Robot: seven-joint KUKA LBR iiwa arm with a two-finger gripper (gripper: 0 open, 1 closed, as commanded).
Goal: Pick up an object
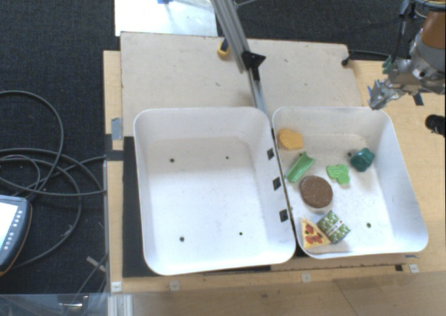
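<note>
- Gripper (382,91) poised above right bin's (408,189) far rim, nothing between fingers; finger gap not discernible.
- In right bin: round brown disc (316,191), teal lump (362,160), orange-yellow lump (290,139), two green pieces (300,167), triangular pizza slice (313,234), green printed packet (334,226).
- Left bin (150,189): smooth white plastic.

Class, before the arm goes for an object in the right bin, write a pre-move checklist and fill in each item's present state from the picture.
1. Objects available in the right bin: ok; yellow piece, green pod, light green piece, teal piece, brown disc, pizza slice and green packet.
2. Gripper above the bin: not ok; it is past the far right corner.
3. Gripper carrying nothing: cannot tell.
4. Isolated target: ok; the teal piece lies apart.
5. Crowding: not ok; pizza slice and green packet touch.
</note>
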